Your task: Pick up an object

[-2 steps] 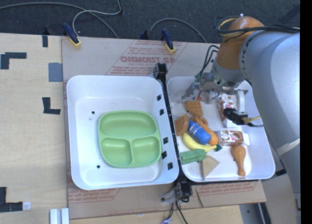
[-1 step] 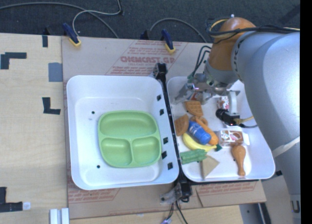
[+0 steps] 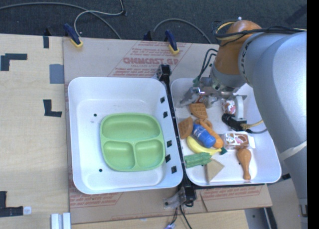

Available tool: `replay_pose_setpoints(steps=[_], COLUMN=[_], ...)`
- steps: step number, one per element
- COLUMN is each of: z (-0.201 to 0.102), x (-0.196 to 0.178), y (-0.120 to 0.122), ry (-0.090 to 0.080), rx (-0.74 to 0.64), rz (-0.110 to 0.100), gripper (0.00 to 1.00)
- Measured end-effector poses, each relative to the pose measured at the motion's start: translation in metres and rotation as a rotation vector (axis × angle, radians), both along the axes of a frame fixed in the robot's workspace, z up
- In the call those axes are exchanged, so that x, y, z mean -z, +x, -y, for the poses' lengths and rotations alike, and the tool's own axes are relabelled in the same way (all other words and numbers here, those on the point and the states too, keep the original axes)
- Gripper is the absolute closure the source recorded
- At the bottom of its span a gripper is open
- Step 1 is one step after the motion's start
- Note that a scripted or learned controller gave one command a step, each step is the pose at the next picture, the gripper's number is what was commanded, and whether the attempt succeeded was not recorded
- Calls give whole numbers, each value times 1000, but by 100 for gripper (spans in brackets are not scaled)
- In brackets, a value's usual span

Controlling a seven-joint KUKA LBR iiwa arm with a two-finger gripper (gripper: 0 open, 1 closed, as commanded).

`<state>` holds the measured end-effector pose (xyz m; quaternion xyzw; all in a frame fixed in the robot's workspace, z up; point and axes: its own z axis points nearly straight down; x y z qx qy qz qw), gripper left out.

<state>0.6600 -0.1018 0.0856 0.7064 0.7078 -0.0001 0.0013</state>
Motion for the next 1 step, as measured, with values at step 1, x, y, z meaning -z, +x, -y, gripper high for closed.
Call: replay_pose_setpoints(steps=[1], z=[0], x=[-10], y=[0], ry=[0], rx=[-1], rz=[-1], gripper=[100])
